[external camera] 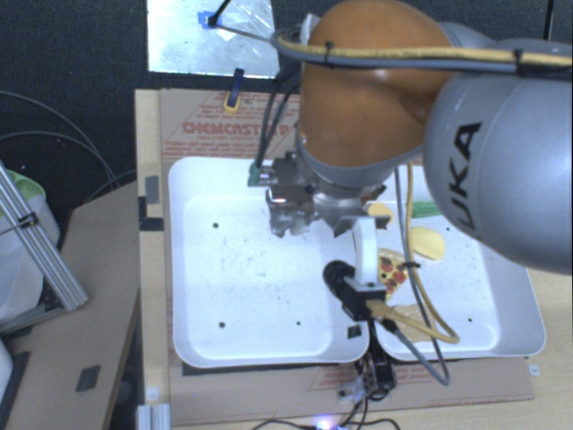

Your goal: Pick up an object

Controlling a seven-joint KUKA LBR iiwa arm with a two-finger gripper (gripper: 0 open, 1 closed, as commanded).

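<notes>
My gripper [309, 215] hangs under the big orange wrist band [376, 70], over the right part of the left white bin [206, 267], near the wall between the two bins. In the right bin [501, 316] lie a pale yellow piece [429, 243], a green item [424, 210], a small yellow bit [380, 211] and a red-and-yellow item [393, 272]. The arm covers much of that bin. Nothing shows in the gripper.
A black fitting [341, 282] and yellow cables [421, 325] hang from the arm over the bins' shared wall. Cardboard [206, 128] lies under the bins. A metal sheet [206, 25] sits at the back, and an aluminium frame [36, 240] stands at the left.
</notes>
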